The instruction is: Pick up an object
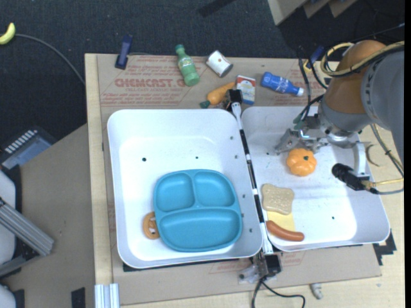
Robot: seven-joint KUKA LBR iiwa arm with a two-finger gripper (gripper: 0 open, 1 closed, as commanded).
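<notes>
Dark carpet floor (51, 18) around bench (160, 76)

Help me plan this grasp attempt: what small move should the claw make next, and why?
Probably a short drop straight down. The claw hangs just above the orange pumpkin in the right bin, near that toy's top. The toast and sausage lie well apart, so nothing crowds the descent.

On the surface (96, 191) beyond the bins, a green bottle (187, 65) lies at the far edge, a blue bottle (280, 83) further right, and a white cup (219, 63) between them.
</notes>
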